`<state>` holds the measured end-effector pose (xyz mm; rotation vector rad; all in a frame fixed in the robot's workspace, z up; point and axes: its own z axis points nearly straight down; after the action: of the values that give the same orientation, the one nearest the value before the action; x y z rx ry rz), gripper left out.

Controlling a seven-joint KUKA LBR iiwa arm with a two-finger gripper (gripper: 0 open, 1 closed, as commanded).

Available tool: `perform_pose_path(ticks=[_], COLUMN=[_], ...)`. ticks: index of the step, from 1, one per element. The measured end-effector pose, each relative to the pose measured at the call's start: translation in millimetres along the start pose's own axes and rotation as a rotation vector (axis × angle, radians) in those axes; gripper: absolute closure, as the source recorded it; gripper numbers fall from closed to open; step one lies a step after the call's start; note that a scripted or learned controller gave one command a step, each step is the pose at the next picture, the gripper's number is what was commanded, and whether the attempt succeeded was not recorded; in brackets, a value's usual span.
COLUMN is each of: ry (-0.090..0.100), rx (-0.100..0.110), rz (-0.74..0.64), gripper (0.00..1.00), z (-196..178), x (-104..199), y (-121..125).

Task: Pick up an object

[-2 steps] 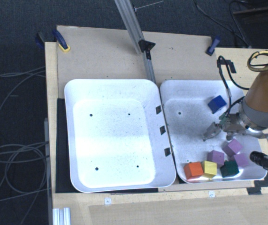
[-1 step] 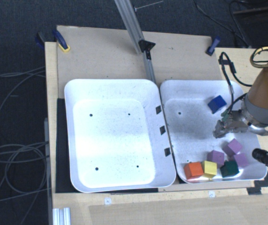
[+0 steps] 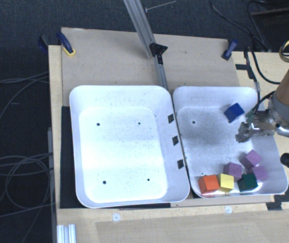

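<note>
Camera view: hanging the grey two-finger gripper (image 3: 246,130) over the right shallow white bin (image 3: 210,135), just beside the small blue cube (image 3: 234,112), probably favouring it for lying apart from the huddled coloured blocks (image 3: 226,181); grip state proving impossible to tell.

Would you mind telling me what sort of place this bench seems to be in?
Most likely a robotics lab test bench: two white bins clamped to a board, small coloured blocks gathered in the right one, loose cables on the carpet.
</note>
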<state>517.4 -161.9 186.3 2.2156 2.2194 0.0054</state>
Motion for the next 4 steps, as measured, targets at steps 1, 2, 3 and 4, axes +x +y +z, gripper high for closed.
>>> perform_pose_path(ticks=[1, 2, 3, 4], ry=[0.000, 0.003, 0.004, 0.004], rx=[0.000, 0.003, 0.003, 0.003], rz=[0.000, -0.006, -0.007, -0.005], gripper=[1.00, 1.00, 1.00, 1.00], z=[-39, -51, -61, -67], x=[0, 45, 100, 143], y=[2, 24, 49, 75])
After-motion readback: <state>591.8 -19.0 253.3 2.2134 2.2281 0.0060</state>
